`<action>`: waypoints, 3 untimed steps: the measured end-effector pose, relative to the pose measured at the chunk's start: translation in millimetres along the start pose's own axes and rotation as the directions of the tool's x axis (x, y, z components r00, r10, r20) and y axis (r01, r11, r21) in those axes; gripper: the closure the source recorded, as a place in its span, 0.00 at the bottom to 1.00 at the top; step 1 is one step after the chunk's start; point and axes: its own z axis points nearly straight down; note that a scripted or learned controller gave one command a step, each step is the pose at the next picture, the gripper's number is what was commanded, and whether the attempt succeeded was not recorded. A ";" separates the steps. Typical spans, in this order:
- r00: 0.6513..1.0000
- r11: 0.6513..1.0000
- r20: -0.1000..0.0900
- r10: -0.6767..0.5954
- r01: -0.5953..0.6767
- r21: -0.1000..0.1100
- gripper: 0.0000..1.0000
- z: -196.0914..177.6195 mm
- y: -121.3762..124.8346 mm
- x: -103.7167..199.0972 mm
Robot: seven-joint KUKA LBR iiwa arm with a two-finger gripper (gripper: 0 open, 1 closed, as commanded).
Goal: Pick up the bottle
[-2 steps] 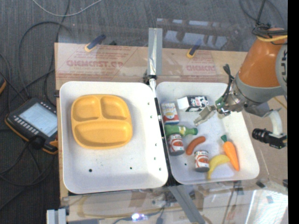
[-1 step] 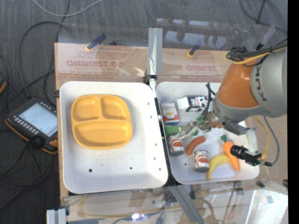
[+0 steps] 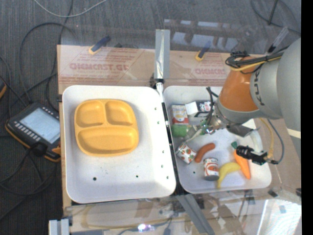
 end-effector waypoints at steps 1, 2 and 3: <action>0.999 0.999 -0.011 0.030 -0.030 0.014 0.00 1.4 54.2 -14.3; 1.000 0.999 0.000 0.032 -0.032 0.012 1.00 -5.9 53.2 -19.4; 0.928 0.928 -0.003 0.373 -0.373 0.018 1.00 -142.7 100.2 -2.1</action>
